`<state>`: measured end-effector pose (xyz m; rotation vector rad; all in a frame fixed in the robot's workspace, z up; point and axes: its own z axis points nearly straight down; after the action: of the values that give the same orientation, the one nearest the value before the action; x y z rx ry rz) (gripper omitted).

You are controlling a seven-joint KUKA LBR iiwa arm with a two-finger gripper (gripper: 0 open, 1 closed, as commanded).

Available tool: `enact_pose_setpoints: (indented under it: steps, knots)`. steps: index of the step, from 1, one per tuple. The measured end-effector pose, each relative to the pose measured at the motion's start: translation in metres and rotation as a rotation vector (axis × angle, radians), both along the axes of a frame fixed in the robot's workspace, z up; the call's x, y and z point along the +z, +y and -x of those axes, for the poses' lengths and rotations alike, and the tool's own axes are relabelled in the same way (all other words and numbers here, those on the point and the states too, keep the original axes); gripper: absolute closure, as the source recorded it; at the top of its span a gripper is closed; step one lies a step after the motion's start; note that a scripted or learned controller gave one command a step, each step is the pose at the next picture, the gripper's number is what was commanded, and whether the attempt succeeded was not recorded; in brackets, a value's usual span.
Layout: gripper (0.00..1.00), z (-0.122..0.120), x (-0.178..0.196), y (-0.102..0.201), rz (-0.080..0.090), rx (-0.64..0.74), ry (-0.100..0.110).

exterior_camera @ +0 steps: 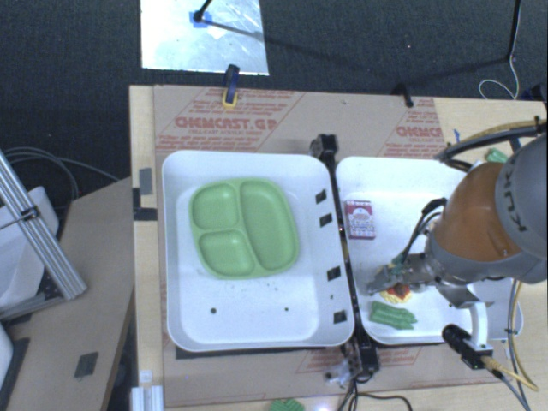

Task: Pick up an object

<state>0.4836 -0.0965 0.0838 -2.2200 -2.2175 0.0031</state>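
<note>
Grey two-finger gripper (383, 279), can't tell its state, low in right white bin (402, 178), tip pointing left. Small red-yellow toy object (396, 294) lies just below-right of tip, nearly touching; green ridged toy (393, 316) beyond it.

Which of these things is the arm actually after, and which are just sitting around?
Part of the job:
pincer
red and yellow object
green object
small red box
right bin

Lying about:
green divided tray
left bin
yellow clamp
</note>
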Motion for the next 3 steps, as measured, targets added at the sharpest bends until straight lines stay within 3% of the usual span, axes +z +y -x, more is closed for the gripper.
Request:
enact_pose_setpoints:
  steps: [1, 2, 3]
  knots:
    - [0.0, -0.06, 0.001, 0.013, 0.002, 0.008, -0.011]
    - [0.0, -0.031, 0.0, -0.034, 0.002, -0.003, -0.003]
    - [0.0, -0.002, 0.0, -0.037, 0.0, 0.001, -0.003]
